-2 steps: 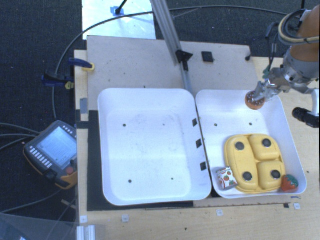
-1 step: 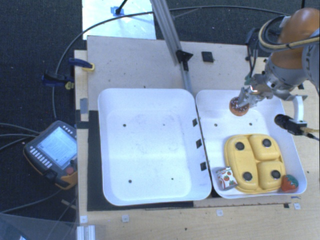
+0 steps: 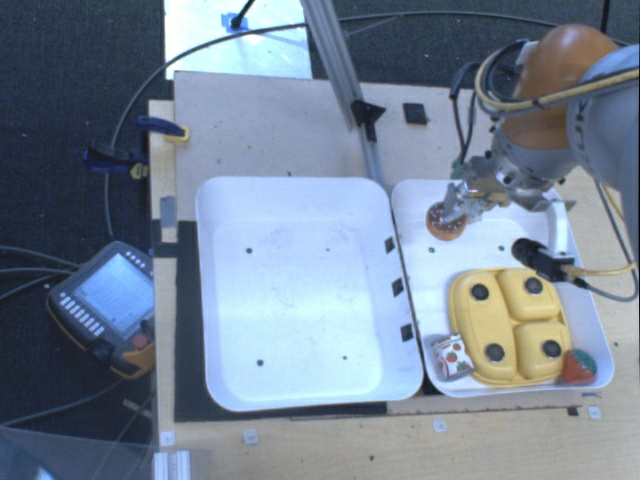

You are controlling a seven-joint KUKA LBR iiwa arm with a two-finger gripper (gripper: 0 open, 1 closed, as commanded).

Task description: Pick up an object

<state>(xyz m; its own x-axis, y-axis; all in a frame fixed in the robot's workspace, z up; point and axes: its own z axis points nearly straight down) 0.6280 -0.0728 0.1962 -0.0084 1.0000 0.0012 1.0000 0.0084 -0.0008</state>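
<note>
The right bin [image 3: 420,268] holds a big yellow four-stud block [image 3: 507,325], a red strawberry [image 3: 578,366] at its front right corner, and a small white and red box [image 3: 452,356] beside the block's front left. A small round brown and orange object [image 3: 446,224] is at the bin's back left. My gripper [image 3: 456,204] is directly over this brown object, its tip touching or just above it. The tip hides part of the object, and I cannot tell whether the object rests on the bin floor.
The left bin [image 3: 215,268] lies beside the right one, with black clips [image 3: 397,286] along the shared wall. A slanted metal pole [image 3: 335,48] crosses the bench's back. A teach pendant [image 3: 105,303] lies off the bench at the left.
</note>
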